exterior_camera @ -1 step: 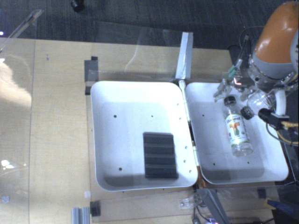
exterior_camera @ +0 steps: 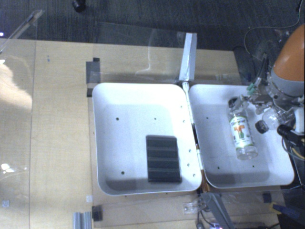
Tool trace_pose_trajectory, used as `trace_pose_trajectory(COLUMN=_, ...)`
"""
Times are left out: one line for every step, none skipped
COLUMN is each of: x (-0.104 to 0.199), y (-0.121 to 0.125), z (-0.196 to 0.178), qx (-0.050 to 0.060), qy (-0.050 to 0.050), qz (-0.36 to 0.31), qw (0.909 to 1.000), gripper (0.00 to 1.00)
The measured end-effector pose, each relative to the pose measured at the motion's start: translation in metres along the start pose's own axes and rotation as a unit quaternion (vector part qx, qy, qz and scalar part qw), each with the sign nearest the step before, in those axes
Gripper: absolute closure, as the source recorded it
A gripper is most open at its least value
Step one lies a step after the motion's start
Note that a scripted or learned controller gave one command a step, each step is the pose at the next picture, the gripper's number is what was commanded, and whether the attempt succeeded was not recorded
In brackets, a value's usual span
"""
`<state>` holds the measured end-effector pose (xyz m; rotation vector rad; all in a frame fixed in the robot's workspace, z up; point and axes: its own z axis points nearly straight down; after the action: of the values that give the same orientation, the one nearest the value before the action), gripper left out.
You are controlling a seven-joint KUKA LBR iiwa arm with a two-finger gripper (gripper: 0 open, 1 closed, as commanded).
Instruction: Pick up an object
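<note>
Starting at the far left, the pale wooden surface (exterior_camera: pixel 52 142) is lying bare under a glare from a clear panel, and that reflection is washing out the detail there. Moving in, the left bin (exterior_camera: pixel 114 104) is sitting with plenty of free white floor along its upper half and left side. A black ribbed block (exterior_camera: pixel 163 158) is lying flat in its lower middle, its bottom end close to the near wall, its right side well apart from the right wall. A grey upright strip (exterior_camera: pixel 188 56) is standing behind the seam where the two bins are meeting edge to edge.

Crossing into the right bin (exterior_camera: pixel 209 128), the left half of its floor is lying open. A clear plastic bottle (exterior_camera: pixel 241 134) with a white label carrying orange and green print is lying on its side, cap end pointing up the frame, base toward the near wall, with room on both flanks. Above its cap end the tool (exterior_camera: pixel 257 104) is hanging over the bin's upper right, just beside the bottle's top; whether its parts are spread or closed I cannot tell, as the metal and cables are blurring together. The arm (exterior_camera: pixel 290 61), orange above grey, is being cut off by the right edge.
</note>
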<state>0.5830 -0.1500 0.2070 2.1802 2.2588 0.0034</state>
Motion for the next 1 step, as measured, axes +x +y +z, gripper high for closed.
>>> trace_pose_trajectory(x=-0.0223, y=-0.0148, z=0.1109, qx=0.000, qy=0.000, qz=-0.055, qw=0.9985, gripper=0.00)
